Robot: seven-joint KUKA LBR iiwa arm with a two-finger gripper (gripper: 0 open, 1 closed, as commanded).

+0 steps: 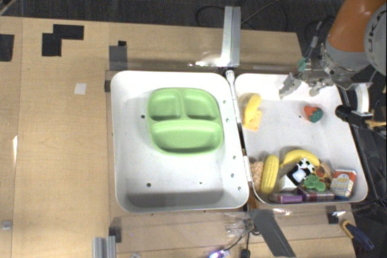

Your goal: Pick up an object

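- The gripper (305,83) is hanging over the far side of the right bin (357,148), with its 2 fingers spread apart and nothing showing between them.
- The arm (357,21), grey with an orange band, is reaching in from the right, above the bin's back corner.
- Candidates for picking are lying in the right bin: a yellow piece (251,112) is sitting near the bin's left wall, and a small red and green item (312,113) is resting alone just in front of the gripper.
- A crowded heap (302,178) is filling the near end of that bin, with a corn cob (269,173) and a banana (299,158) among other small things that are touching each other.
- The left bin (130,130) is holding a green divided plate (184,119), which is lying flat and looks hard to pinch.
- Judging from this, the small red and green item seems the easiest target, since it is sitting well apart from everything else.
- Doing this step well probably means centring the open fingers over it, descending straight, and closing only once both fingers are straddling it.
- The worktop (54,130) around the 2 bins is playing no part in the pick.
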